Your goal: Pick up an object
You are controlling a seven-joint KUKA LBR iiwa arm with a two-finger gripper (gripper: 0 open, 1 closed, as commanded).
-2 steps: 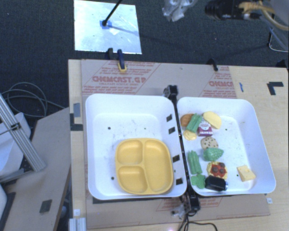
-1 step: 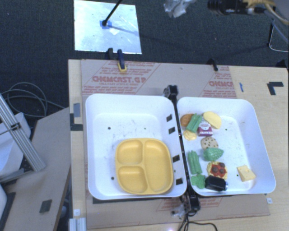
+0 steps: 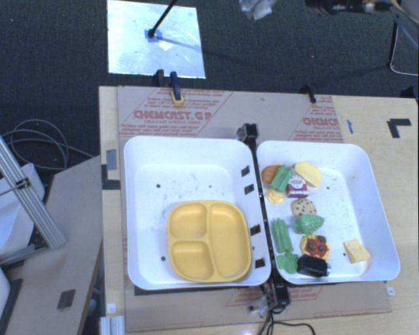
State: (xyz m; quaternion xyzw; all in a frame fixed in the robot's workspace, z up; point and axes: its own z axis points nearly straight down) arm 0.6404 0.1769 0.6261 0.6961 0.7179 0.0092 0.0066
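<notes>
Toys crowd the right bin's (image 3: pixel 376 196) left side (cheese (image 3: pixel 356 250) sits apart), risking a multi-grab; gripper (image 3: pixel 256 8) state: cannot tell.

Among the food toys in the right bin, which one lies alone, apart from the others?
The yellow cheese wedge, near the right bin's front right corner. The other toys crowd along the left side.

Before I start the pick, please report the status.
End effector high at top edge, blurred, away from bins. Toy food crowded in right bin. Yellow tray in left bin.
</notes>
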